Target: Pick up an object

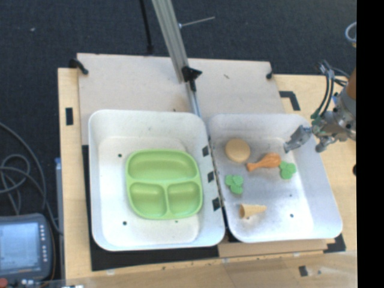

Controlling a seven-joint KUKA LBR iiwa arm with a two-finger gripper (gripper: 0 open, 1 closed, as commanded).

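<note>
Five small toys lie in the right bin (312, 212): one tan bun (237, 150), one orange carrot (264, 163), two green pieces (234, 183) (288, 171) and one cone (251, 210). One green divided plate (163, 183) sits in the left bin (105, 161). The gripper (312, 138) hangs open and holding nothing over the right bin's far right edge.

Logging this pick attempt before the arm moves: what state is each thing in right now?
claw: fingers apart, holding nothing, above the right bin's far right corner
green divided plate: flat in the left bin, nothing in its compartments
tan bun: resting in the right bin
carrot: lying flat
green pieces: lying loose
cone: on its side
</note>
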